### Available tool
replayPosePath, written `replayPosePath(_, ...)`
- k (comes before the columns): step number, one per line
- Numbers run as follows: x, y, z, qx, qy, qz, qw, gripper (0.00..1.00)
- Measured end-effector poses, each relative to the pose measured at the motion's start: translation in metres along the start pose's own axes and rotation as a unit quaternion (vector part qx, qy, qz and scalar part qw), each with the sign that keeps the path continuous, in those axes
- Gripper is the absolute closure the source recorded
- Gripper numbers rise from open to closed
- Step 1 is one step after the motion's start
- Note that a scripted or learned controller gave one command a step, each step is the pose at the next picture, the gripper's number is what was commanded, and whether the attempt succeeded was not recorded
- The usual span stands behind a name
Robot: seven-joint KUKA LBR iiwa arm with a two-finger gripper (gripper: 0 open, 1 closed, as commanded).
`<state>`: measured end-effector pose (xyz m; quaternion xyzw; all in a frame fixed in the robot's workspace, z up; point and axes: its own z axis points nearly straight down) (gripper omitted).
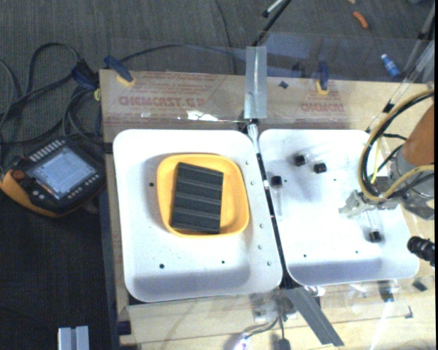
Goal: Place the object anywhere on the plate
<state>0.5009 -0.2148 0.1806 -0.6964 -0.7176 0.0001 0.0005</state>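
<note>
Dark ridged block [198,197] lies on the yellow plate [236,211] in the frame's left bin [135,217]; tool [365,208] at right, grip unreadable

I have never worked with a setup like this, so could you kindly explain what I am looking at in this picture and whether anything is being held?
This is one camera fixed above a bench, looking down at a slant. Two shallow white bins sit side by side. In the left bin lies a yellow plate, and a dark ribbed block rests on it. The right bin holds a few small black pieces. The robot arm, grey with an orange band, reaches in from the right; its gripper is over the right bin, trailing cables. I cannot see anything between its fingers, so I would not say it holds anything.
</note>
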Motion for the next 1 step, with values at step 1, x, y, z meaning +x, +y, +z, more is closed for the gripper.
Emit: replayPosePath(1, 0.0, 0.0, 0.0, 0.0, 0.0, 0.0, 1.0, 0.0)
